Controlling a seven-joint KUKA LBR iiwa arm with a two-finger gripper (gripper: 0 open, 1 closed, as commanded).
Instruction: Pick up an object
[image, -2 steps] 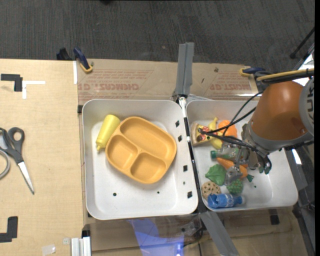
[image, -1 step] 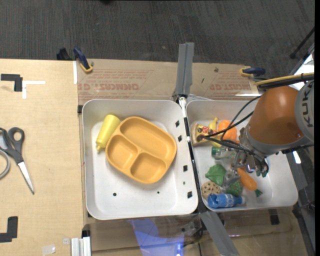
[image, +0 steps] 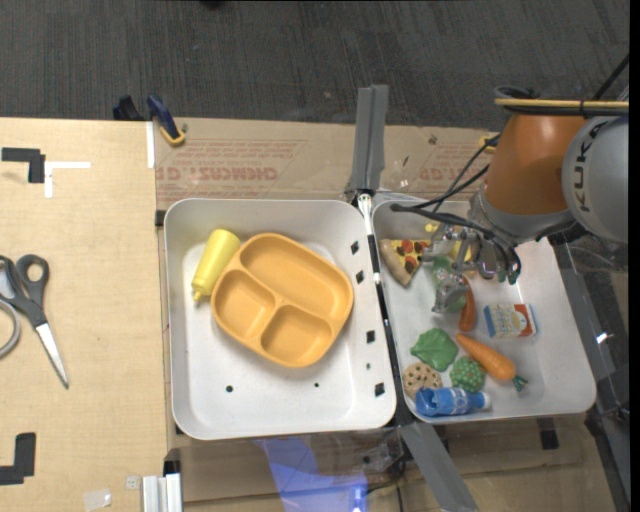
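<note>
My gripper hangs low over the upper middle of the right bin, under the orange wrist band. A small red-orange piece lies right by its tip, touching or nearly so. A pizza slice sits to its left. Toward the front lie a small carton, a carrot, a green leaf, a broccoli piece, a cookie and a blue bottle.
The left bin holds an orange divided plate and a yellow bottle. Scissors lie on the bench at far left. Cardboard stands behind the bins, with a grey divider post between them.
</note>
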